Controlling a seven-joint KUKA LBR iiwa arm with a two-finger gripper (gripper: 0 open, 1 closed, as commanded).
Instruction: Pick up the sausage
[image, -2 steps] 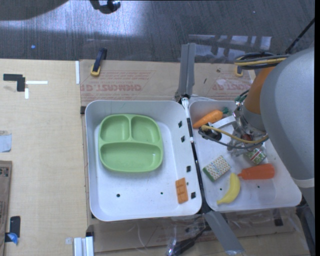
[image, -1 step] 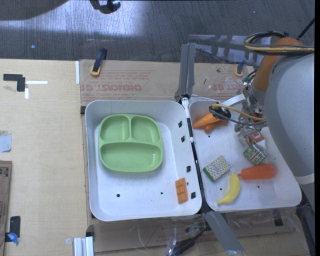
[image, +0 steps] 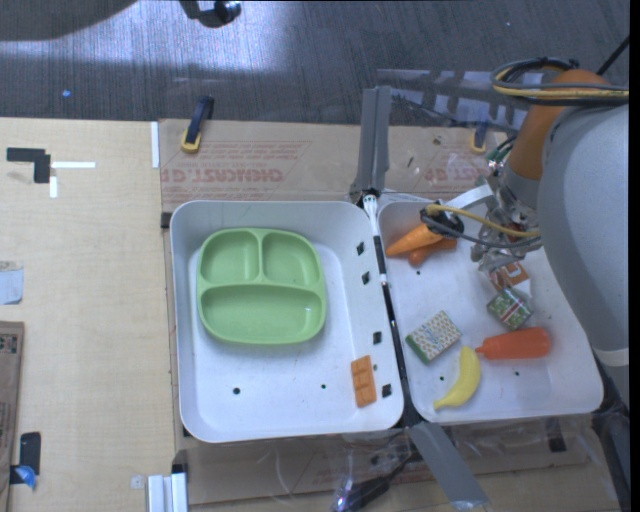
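Sausage (image: 515, 344) lying in right bin (image: 560, 395), apart below gripper (image: 497, 258)

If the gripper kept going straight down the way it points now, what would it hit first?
Most likely the small boxed item just below the gripper in the right bin, not the sausage, which lies further toward the front. Depth is hard to judge from this slant.

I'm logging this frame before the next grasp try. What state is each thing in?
sausage: lying flat in right bin, not held.
banana: lying beside the sausage, free.
carrot: lying at right bin's far left corner.
patterned block: lying flat, free.
green divided plate: upright in left bin, compartments bare.
orange block: lying flat in left bin.
pincer: low over right bin, apart from sausage.
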